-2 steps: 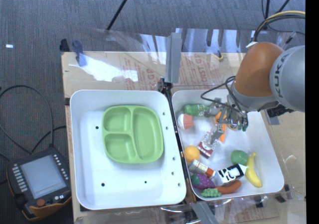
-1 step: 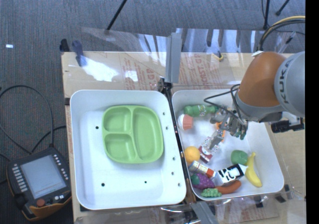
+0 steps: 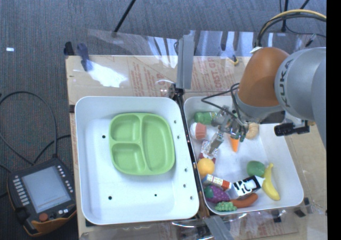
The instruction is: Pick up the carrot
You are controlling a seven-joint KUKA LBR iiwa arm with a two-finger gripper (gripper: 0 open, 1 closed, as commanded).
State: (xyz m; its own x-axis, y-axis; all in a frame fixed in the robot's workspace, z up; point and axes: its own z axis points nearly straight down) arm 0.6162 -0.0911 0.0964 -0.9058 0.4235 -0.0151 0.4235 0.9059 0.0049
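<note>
Step in hand looks like the approach/grasp phase. gripper point(image 3: 226, 129) is low in the right bin point(image 3: 290, 164), upper-left part of it. carrot point(image 3: 234, 143) lies on the bin floor at about 5 o'clock from the gripper, just beside it, tip pointing down-frame. Not between the fingers as far as I can see, so not held. Can't tell whether the gripper is open or closed; hardware is too cluttered at this angle.

Next move, my read: shift toward 5 o'clock to centre over the carrot, align across its narrow axis, descend, close, lift straight up. Risk: crowded neighbours. A beige item point(image 3: 252, 130) sits at 2 o'clock of the carrot, an orange fruit point(image 3: 205, 166) at 8 o'clock, a lime-green piece point(image 3: 256, 168) and banana point(image 3: 272, 182) at 5 o'clock.

Left bin point(image 3: 90, 180) holds a green divided plate point(image 3: 142, 143). Both bins sit on a brown counter point(image 3: 138, 76) with a clear shield behind. Grey carpet all round, teach pendant point(image 3: 42, 193) on the floor at 8 o'clock of the frame, tripod legs at 12.
</note>
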